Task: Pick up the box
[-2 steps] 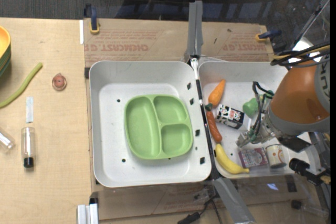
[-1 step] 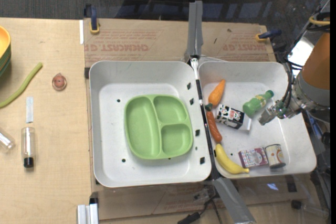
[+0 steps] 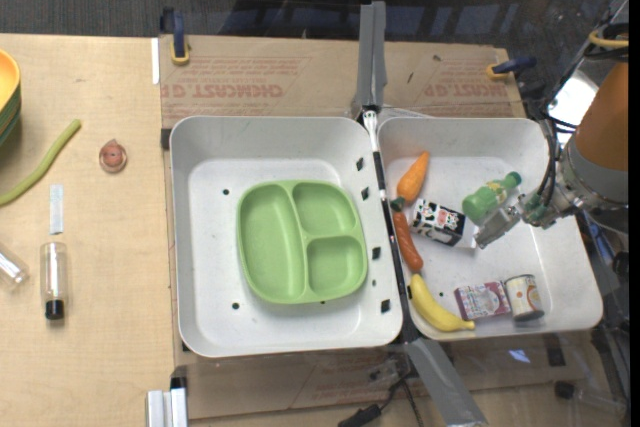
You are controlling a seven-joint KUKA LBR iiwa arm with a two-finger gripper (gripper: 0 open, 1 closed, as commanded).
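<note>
Two boxes lie in the right bin. A small pink and purple box rests near the front wall, beside a can. A black and white carton lies near the bin's middle. My gripper hangs low over the bin, just right of the carton and right up against a green bottle. It is well behind the pink box. Nothing shows in its grasp.
An orange carrot, a red pepper and a banana lie along the right bin's left side. The left bin holds a green divided plate. Small items lie on the wooden bench at left.
</note>
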